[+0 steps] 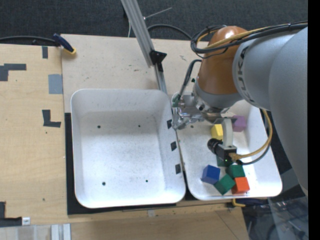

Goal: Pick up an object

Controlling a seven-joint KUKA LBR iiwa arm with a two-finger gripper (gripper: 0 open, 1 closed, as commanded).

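Observation:
My gripper [181,116] hangs over the upper left part of the right bin [267,181], close to the wall shared with the left bin. A yellow block [216,131] lies just right of it, and a purple block [240,123] sits further right, partly under the arm. Near the bin's front, a blue block [210,174], two green blocks [225,184] [236,170] and an orange block [242,185] are clustered together. I see nothing between the gripper's tips.
The left bin [85,114] stands beside the right one. A slanted metal rail [142,31] runs down to the bins' back edge. A blue and yellow clamp [65,44] lies on the bench at the far left. The bulky arm covers the right bin's back right.

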